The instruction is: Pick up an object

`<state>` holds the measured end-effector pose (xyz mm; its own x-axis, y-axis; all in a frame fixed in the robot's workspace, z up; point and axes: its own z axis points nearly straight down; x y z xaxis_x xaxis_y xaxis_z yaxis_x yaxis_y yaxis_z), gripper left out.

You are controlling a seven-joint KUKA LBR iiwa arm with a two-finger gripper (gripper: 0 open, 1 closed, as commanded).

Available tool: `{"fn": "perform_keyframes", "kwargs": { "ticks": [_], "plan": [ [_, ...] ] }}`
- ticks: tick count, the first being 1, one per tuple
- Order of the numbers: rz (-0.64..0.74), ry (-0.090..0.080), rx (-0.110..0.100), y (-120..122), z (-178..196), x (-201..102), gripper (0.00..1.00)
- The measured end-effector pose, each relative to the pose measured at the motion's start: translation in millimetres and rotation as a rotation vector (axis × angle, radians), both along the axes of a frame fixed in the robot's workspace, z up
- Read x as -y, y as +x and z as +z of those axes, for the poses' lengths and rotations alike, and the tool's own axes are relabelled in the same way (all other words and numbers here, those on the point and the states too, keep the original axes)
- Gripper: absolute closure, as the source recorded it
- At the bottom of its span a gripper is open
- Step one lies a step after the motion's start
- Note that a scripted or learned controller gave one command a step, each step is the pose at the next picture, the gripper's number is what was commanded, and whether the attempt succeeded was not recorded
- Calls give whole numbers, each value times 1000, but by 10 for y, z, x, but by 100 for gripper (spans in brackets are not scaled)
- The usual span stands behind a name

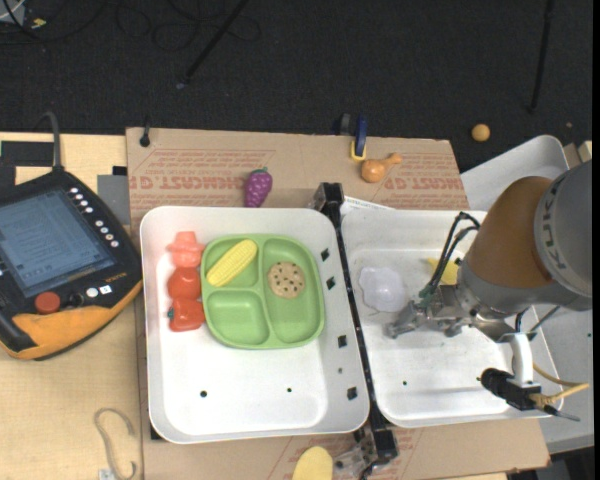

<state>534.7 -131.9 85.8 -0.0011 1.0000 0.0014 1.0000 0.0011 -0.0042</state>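
Claw (398, 326) is low in the right bin (450, 398), just beside a pale translucent object (383, 288); can't tell its state from this angle. Left bin (240, 398) holds a green divided plate (263, 290) with corn (229, 261) and a cookie (286, 280), red toy (184, 281) alongside.

In the left bin (180, 398), the green divided plate (263, 290) and the red and pink toy (184, 282) beside it crowd the far half; the near half lies open. In the right bin (420, 393), the arm (525, 253) blocks the right side, and a translucent object (383, 288) sits near the divider.
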Motion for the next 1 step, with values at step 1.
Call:
{"fn": "perform_keyframes", "kwargs": {
  "ticks": [1],
  "plan": [
    [-7, 0, 2, 3, 123, 22, 100]
  ]
}}
